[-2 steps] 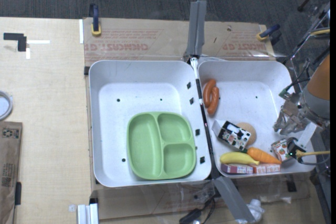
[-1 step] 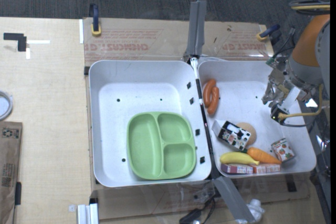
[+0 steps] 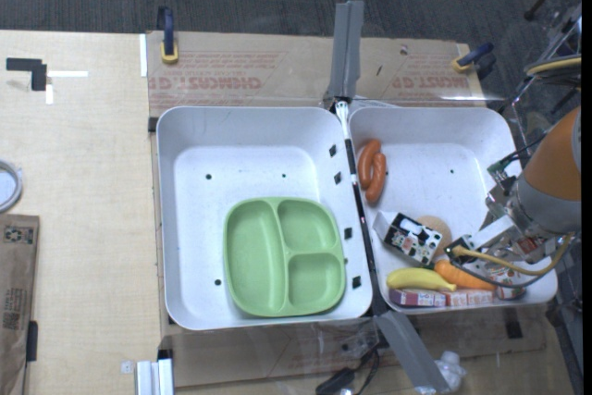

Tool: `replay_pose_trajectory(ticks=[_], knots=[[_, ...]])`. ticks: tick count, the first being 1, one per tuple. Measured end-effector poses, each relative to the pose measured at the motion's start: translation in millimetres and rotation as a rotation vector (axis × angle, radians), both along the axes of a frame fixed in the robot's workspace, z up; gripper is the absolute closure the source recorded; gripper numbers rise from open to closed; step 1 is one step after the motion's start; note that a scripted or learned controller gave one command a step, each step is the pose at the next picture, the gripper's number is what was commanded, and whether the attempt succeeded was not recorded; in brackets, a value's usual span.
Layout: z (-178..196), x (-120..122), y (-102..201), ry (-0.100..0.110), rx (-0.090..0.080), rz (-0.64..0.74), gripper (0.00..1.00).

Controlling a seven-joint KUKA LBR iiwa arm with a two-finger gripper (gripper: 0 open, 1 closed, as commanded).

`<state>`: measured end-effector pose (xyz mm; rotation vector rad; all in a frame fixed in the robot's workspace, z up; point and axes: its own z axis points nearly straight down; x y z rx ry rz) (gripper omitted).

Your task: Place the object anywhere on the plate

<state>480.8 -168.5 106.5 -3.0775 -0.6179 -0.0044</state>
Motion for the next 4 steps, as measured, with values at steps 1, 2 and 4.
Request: replay_pose_trajectory(ticks=[1, 2, 4], knots=[[46.7, 33.2, 68.0, 0.011, -0.003, 0.057, 1.0], [80.9, 48.3, 125.6, 0.01, -0.004, 0.22, 1.0], [184.6, 11.9, 193.1, 0.01, -0.007, 0.346, 1.0]])
